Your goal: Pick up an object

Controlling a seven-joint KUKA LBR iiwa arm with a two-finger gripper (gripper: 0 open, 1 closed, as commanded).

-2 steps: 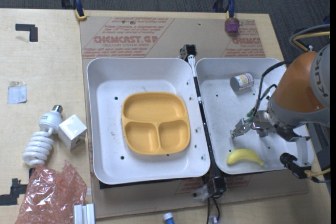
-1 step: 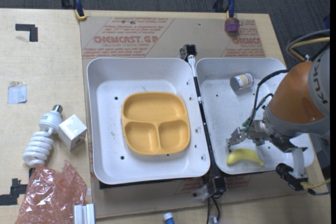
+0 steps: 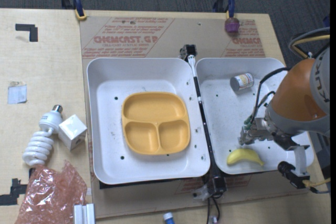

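My gripper (image 3: 248, 135) hovers low in the right bin (image 3: 220, 73), just above the banana (image 3: 244, 157) at its six o'clock edge. Nothing lifted yet; finger state I cannot tell.

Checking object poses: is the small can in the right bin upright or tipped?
Tipped: the can lies on its side on the right bin's floor.

Arm (image 3: 307, 97): fat rounded orange band, grey metal segment just below it. Thin black cables loop from the band toward the jaws. Behind the jaws, a small grey block w/ black fittings.
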